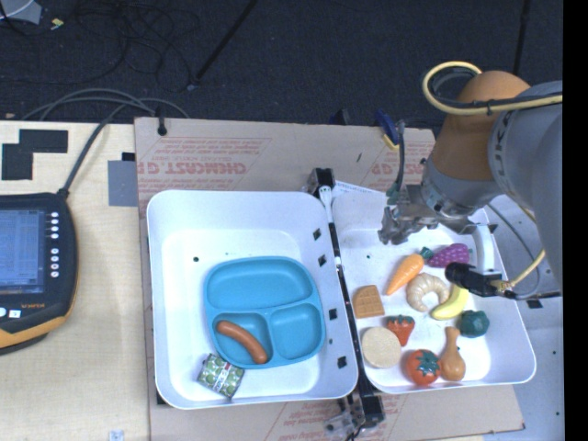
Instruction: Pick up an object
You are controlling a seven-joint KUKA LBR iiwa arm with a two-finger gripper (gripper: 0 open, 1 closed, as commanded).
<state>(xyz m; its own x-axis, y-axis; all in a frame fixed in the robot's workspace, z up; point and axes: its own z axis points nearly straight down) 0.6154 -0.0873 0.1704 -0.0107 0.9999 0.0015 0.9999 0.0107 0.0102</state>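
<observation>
- Camera view, left bin [175, 237]: you see a blue divided plate [265, 308] lying near the middle of its floor, with a toy sausage [243, 341] in the plate's near-left compartment. A small green-patterned packet [220, 375] lies off the plate, by the bin's near-left corner. These look set aside, away from the arm's reach for now.
- Camera view, right bin [524, 361]: the toy food is crowded toward the near and right part of the floor, which I judge leaves the far-left corner free for the arm to come down. You can pick out a carrot [404, 272], purple grapes [448, 254], a croissant [428, 291], a banana [450, 303], a cracker-like brown square [368, 301], a strawberry [400, 328], a round bun [381, 347], a tomato [422, 366], a drumstick [451, 356] and a dark green piece [474, 322].
- The pieces touch or nearly touch one another, so a clean single grasp looks hard in the cluster; the carrot, at its far-left edge, seems the nearest candidate.
- Gripper [401, 220]: it hangs over the right bin's far-left part, just beyond the carrot's tip and apart from it. You cannot tell from this slant how far it is open. Nothing shows between its tips, so judge it as holding nothing.
</observation>
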